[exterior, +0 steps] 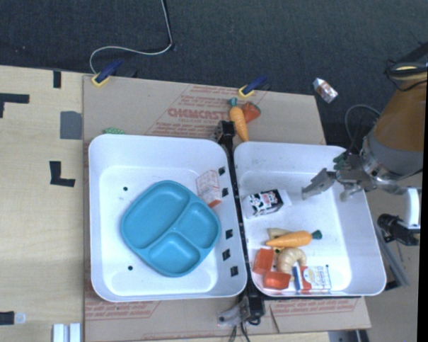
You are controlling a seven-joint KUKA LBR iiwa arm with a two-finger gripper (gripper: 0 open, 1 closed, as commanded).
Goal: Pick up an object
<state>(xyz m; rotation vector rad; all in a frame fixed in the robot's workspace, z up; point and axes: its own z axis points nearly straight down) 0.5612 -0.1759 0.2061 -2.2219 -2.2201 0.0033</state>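
Camera view: cardboard reads perhaps "CHEMCAST"; gripper jaws spread, released, above right bin.

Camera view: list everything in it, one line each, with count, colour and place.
Bins: 2, white, side by side on the bench.
Divided plate: 1, blue, left bin.
Small carton: 1, white and red, left bin, by the divider.
Cow-print carton: 1, black and white, right bin.
Toy carrot: 1, orange, right bin.
Pile of small items: several, red, tan and white, right bin's near end.
Second toy carrot: 1, orange, on cardboard beyond the bins.
Clamps: 2, blue and yellow, cardboard's far edge.
Gripper: 1, grey, above the right bin.
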